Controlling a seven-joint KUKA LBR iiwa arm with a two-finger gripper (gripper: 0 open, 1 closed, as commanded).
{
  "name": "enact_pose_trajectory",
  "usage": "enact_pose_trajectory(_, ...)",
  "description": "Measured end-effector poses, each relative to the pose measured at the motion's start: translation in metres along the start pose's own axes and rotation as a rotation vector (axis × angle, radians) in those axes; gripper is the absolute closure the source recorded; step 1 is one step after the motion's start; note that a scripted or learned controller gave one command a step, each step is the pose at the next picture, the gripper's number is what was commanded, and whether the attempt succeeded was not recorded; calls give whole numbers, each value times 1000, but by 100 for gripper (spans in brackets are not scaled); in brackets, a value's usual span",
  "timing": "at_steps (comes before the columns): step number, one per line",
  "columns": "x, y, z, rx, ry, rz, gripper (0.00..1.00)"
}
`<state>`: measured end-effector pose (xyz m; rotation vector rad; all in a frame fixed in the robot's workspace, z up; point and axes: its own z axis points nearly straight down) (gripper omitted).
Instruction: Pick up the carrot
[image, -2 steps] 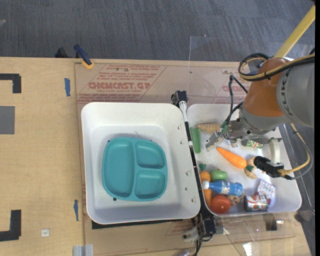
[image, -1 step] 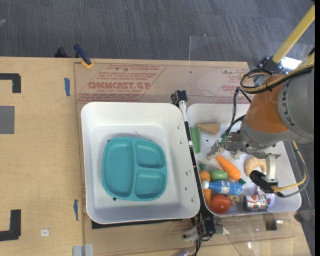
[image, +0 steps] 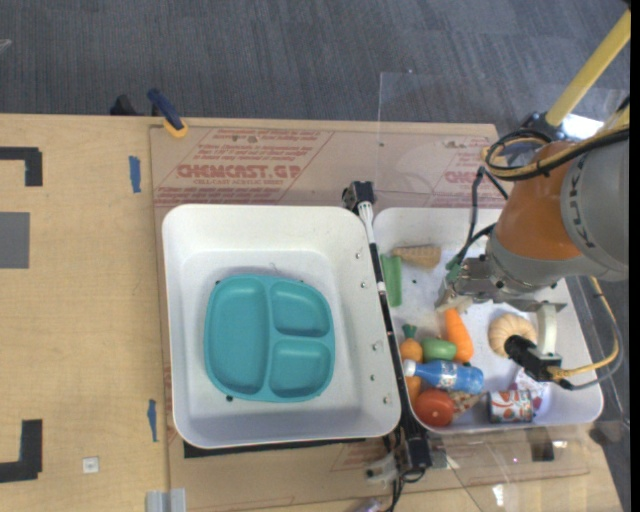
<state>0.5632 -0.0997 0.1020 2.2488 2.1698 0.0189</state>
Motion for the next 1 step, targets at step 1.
enact_pose_trajectory(1, 46, 3, -85, 16, 3, 170, 100)
